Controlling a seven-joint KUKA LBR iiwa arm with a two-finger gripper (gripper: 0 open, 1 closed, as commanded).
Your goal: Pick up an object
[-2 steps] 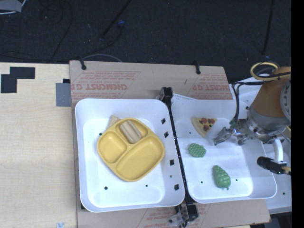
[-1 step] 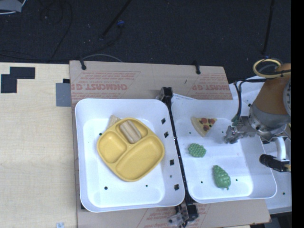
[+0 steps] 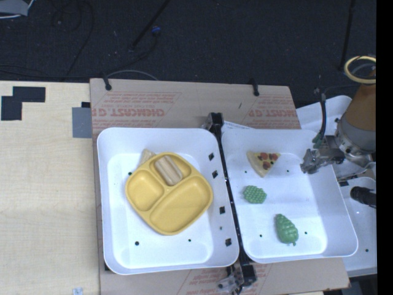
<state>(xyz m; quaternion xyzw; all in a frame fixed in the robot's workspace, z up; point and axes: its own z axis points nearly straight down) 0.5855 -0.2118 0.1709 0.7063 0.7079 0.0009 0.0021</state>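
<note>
Bench surface (image 3: 43, 183): pale wood-grain panel at the left, carrying dark rectangular markings near its far edge. Cardboard sheet (image 3: 184, 106): brown, printed in red, lying under both bins. Floor (image 3: 202, 29): dark, beyond the far edge of the bench, with loose cables across it. Left bin (image 3: 116, 251): shallow, white; holds a yellow divided plate (image 3: 171, 195) near its centre, with a tan ridged piece (image 3: 168, 169) in the plate's far compartment. Right bin (image 3: 319, 238): shallow, white, just beside the left one along a dark clipped seam; holds a pizza slice toy (image 3: 263, 161) toward its far edge, a round green item (image 3: 254, 194) near the middle, and a green bumpy grape-like cluster (image 3: 286, 228) toward its near edge, all three apart from one another. Gripper (image 3: 310, 163): at the right bin's right edge toward the far corner, clear of all three items; grip state cannot be told. Arm (image 3: 363, 112): grey with an orange band, at the bench's right edge.
</note>
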